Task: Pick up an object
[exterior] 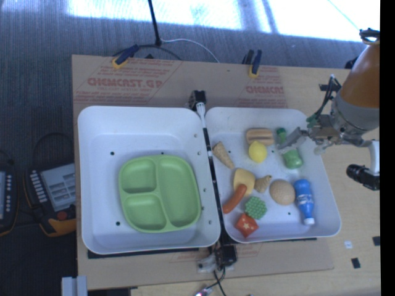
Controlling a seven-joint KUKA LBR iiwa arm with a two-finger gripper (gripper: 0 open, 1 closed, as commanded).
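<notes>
While the grey arm [364,97] with its orange band reached in over the right rim of the right bin [327,224], its gripper [295,137] hung above that bin's upper right part, near a green object [292,160] and a small green piece [281,133]; whether it was spread or closed could not be told, and nothing was seen held by it. Within the right bin lay a hot dog bun [260,134] near the far edge, a yellow lemon [257,152] just below it, a cone-shaped pastry [223,155] by the left wall, a yellow wedge [244,178], a small cone [263,182], a round tan bun [282,192], a blue bottle [303,201] near the right wall, an orange sausage [234,198], a green leafy item [256,208] and a red box [246,225] toward the near edge. The left bin [99,128] carried a green divided plate [160,193] in its near half. Both bins rested side by side on a brown board [92,79], with clamps [125,55] on its far edge.
</notes>
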